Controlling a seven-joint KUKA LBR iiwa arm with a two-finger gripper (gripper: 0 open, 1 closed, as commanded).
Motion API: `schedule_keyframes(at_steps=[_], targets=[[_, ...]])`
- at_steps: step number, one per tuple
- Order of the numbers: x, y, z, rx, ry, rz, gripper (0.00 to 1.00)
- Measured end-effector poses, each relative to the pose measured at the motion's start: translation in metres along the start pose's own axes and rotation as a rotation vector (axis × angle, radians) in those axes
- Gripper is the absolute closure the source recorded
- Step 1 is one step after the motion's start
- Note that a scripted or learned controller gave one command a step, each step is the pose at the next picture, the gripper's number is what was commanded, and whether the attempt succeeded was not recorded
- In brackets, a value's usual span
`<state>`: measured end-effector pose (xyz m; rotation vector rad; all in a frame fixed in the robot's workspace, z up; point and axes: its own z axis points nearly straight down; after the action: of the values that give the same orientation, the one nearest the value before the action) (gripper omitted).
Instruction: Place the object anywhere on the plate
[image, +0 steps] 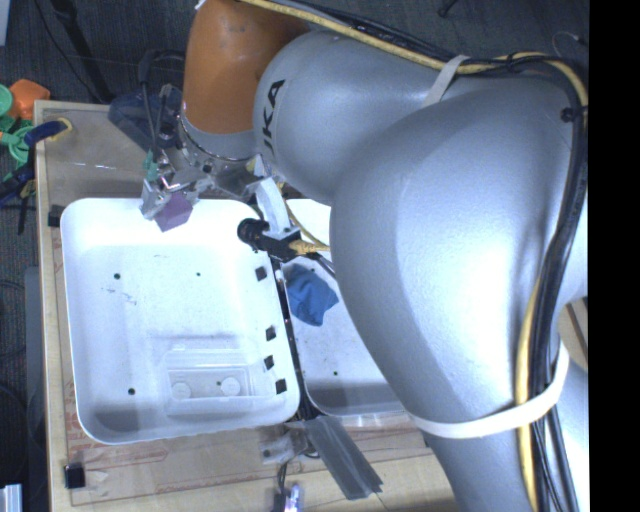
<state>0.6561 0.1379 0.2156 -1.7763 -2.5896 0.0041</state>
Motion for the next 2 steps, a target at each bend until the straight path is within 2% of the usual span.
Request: schedule_keyframes(at_steps=[1, 2], targets=[[-0.098, -0.038, -0.028, -0.001, -0.001, -0.115, 1.0], [-0.12, -0.046, -0.123, -0.003, -0.002, -0.323, 1.0]])
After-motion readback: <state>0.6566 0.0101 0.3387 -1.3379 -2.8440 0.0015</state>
